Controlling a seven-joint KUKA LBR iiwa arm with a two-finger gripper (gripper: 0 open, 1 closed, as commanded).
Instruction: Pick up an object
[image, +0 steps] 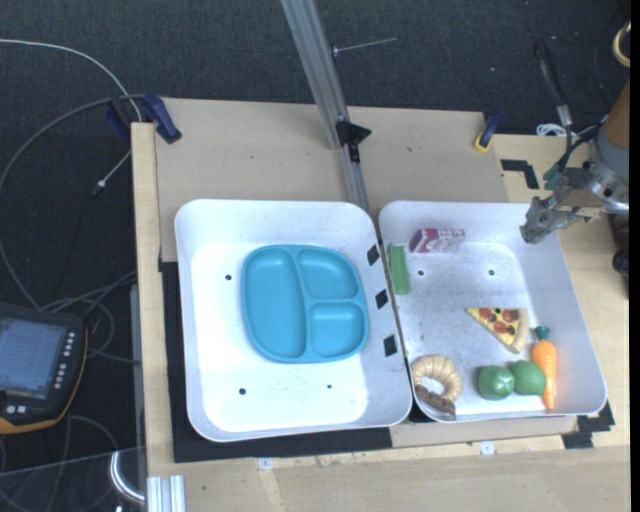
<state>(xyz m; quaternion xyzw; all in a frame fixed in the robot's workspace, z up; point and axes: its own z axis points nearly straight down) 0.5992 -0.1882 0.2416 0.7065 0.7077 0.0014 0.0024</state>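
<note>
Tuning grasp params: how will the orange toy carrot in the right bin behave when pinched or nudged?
The orange toy carrot looks like smooth moulded plastic, so probably stiff, light and a bit slippery. Its round tapered body may roll or pivot if nudged. It lies against the right white bin's sloped wall beside the green toy vegetable, so finger room looks tight.

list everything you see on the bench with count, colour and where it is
white bins: 2, white, side by side on the bench
divided plate: 1, light blue, middle of left bin
carton: 1, dark red and white, lying at top of right bin
green block: 1, green, left edge of right bin
pizza slice: 1, yellow and red, right bin centre right
carrot: 1, orange with green top, right bin lower right
green pepper: 1, green, beside the carrot
pastry: 1, tan, bottom left of right bin
tablet: 1, black and orange, left of the bench
end effector: 1, grey, at the right bin's upper right corner
</note>
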